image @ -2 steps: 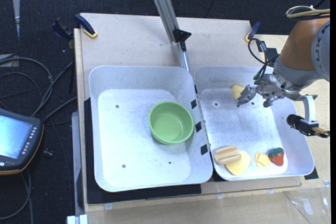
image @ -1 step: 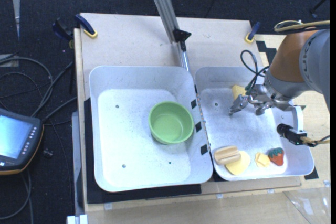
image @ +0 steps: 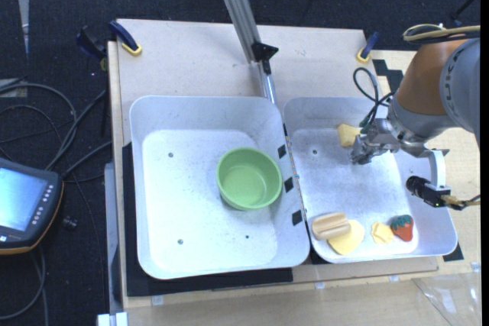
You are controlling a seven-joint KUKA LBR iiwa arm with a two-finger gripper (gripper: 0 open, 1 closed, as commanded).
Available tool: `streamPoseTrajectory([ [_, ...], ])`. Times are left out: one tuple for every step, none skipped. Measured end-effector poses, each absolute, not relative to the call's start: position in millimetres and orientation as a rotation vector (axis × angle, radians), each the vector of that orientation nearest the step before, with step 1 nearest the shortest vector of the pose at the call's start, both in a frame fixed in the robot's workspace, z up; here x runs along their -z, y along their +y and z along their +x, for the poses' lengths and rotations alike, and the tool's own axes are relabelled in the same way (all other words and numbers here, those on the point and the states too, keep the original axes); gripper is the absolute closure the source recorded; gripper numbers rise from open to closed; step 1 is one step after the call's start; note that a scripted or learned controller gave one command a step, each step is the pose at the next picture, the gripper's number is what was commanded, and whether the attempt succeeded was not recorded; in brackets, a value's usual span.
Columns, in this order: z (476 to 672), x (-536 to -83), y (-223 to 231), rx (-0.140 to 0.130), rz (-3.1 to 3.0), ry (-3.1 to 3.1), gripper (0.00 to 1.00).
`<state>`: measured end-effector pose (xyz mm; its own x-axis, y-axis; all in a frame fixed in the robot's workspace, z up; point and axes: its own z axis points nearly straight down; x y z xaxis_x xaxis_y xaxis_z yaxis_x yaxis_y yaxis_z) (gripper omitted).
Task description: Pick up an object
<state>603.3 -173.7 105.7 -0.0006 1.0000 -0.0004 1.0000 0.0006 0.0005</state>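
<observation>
My gripper (image: pixel 364 151) hangs low over the back middle of the right bin (image: pixel 321 118), reaching in from the right. A small yellow object (image: pixel 348 135) lies just to its upper left, close to the fingers but not between them. Along the right bin's front edge lie a tan bread-like piece (image: pixel 329 224), a yellow round piece (image: pixel 346 237), a small yellow chunk (image: pixel 382 232) and a red strawberry-like toy (image: pixel 403 227). A green bowl (image: pixel 248 179) sits upright in the left bin (image: pixel 160 164).
A metal pole (image: pixel 241 8) slants down from the top to the seam between the bins. Clamps (image: pixel 124 38) hold the board's back corners. A tablet-like pendant (image: pixel 23 202) lies off the bench at the left. A black cable (image: pixel 370 91) loops by the wrist.
</observation>
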Motion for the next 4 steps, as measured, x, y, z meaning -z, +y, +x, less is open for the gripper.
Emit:
streamPoseTrajectory([
  [610.0,-165,-180,-0.004,2.218,2.219,1.00],
  [606.1,-225,-185,-0.004,2.219,2.218,1.00],
  [606.2,-216,-185,0.001,2.221,2.222,1.00],
  [610.7,-221,-125,-0.002,2.216,2.228,1.00],
])
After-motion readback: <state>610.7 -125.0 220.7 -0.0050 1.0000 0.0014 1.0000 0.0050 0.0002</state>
